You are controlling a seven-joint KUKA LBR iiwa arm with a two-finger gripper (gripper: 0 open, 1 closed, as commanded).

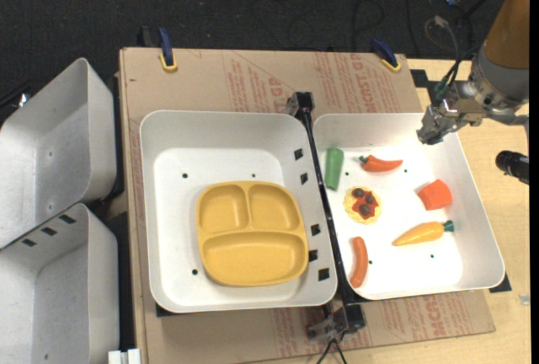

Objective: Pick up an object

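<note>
The sausage (359, 260) lies nearest, at the near left of the right bin (480, 257) — a smooth reddish cylinder, close against the wall between the bins. Beyond it to the right sits the carrot (418, 233), a glossy orange cone with a dark green stub, lying on its side. Farther back come a small round pizza (364, 204), flat and yellow with dark red toppings, and an orange wedge (434, 195) with blunt faces. At the far end lie a green pod (333, 168), upright along the left wall, and a red chilli (382, 163), thin and curved. All look like hard moulded plastic toys. The left bin (160, 211) holds a yellow tray (251, 233) with three compartments, matte and shallow.

The gripper (433, 127) hangs over the far right rim of the right bin, above and apart from every toy; whether its fingers are open or shut I cannot tell.

Nothing is picked yet, and any toy would serve. The risks, as I judge them: the carrot and sausage are round and slick, so they may roll or squirt out of a two-finger pinch. The pizza is too flat to get fingers under. The pod and sausage hug the wall — a descent there could strike it.
</note>
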